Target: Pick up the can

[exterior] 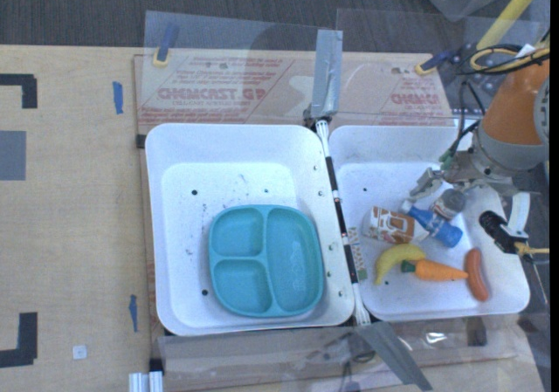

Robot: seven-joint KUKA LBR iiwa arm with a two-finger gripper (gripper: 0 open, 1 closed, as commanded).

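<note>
While the open, empty two-finger gripper [434,194] hovers beside the brown-and-white printed can [389,225], the approach seems underway; next, descend and close

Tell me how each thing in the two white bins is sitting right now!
Can: lying on its side, right bin.
Blue bottle: lying flat beside the can.
Banana: lying flat.
Carrot: lying flat, touching the banana.
Sausage: lying flat near the right wall.
Teal divided plate: right way up, left bin.
Gripper: above the blue bottle, holding nothing I can see.
</note>
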